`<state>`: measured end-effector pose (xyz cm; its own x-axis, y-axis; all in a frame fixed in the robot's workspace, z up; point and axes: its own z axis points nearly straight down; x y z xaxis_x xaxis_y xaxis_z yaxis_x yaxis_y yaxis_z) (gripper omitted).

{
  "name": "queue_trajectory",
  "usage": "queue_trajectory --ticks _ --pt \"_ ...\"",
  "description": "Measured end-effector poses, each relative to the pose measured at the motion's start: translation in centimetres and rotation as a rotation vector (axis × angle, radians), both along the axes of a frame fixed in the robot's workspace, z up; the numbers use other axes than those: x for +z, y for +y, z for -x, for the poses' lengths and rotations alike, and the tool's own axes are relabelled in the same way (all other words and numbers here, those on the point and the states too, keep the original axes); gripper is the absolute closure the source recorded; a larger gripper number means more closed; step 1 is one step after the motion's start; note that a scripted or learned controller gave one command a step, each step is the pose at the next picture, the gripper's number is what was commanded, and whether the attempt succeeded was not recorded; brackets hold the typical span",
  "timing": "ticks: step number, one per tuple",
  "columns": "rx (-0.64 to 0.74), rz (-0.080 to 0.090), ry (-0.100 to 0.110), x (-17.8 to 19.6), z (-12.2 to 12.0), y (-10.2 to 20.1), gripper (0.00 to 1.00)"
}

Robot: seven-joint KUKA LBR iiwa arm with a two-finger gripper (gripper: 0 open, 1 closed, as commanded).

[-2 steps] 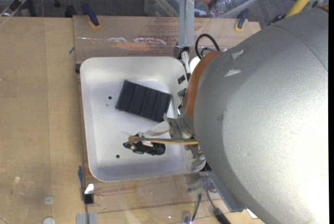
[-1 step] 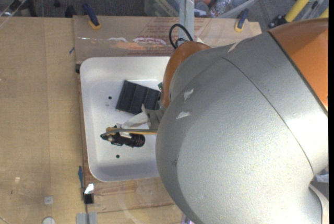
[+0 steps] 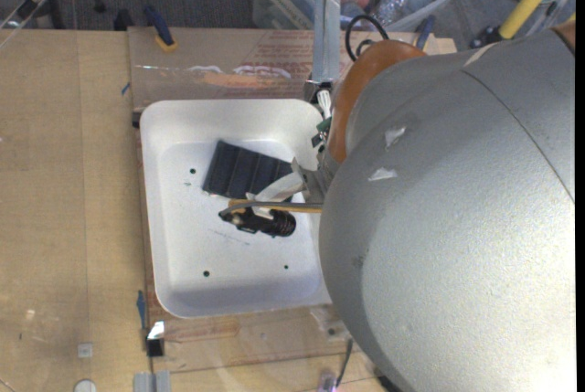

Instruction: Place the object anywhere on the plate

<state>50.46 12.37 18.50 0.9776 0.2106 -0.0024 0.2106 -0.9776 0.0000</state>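
White and shallow, the left bin point(image 3: 174, 290) sits on the wooden bench point(image 3: 64, 198). On its floor lies a dark ribbed slab point(image 3: 245, 171), tilted. Just below it rests a small black object point(image 3: 267, 224), with a thin wooden stick point(image 3: 274, 207) lying across its top. To the right, the grey arm point(image 3: 457, 226) with its orange band point(image 3: 366, 79) covers the gripper; whether it is apart or together, I cannot tell.

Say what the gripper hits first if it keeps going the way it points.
Probably the thin wooden stick and small black object beneath the gripper, then the white bin floor. Depth is unclear from this slant.
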Motion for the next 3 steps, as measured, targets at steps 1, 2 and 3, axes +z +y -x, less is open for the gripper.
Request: queue_trajectory --ticks 1,2,3 --pt "-0.004 0.0 -0.001 1.0 1.0 3.8 0.0" --pt "0.04 -0.001 0.001 -5.3 2.6 8.3 0.0" --pt "0.06 0.0 0.002 1.4 2.6 3.6 0.0"
